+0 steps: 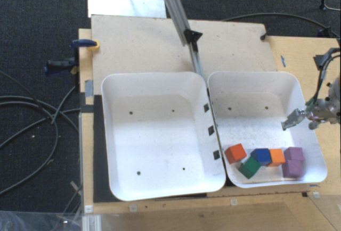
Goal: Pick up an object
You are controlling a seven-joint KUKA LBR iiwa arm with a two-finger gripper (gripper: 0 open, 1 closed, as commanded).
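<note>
Two shallow white plastic bins sit side by side on your pale wood bench. The left white bin (114, 94) shows bare floor w/ a few small dark holes. The right white bin (250, 86) holds all the pieces, bunched along its near wall: an orange-red cube (235, 153) closest to the divider, a green block (249, 167) just beside and below it, a blue cube (261, 156) touching the green one, a small orange cube (276, 157) next to the blue, and a purple block (293, 162) in the near-right corner, which looks like two purple pieces stacked, though that can't be settled at this res.

Your two-finger gripper (314, 116) hangs at the right bin's right rim, well apart from the blocks and above the purple one in frame. Nothing sits between its fingers; whether they're spread or closed, you can't tell from this angle.

A slanted grey metal pole (176, 6) crosses the bench top toward the gap btwn bins. A blue-and-yellow clamp (80, 43) grips the bench's left edge.
</note>
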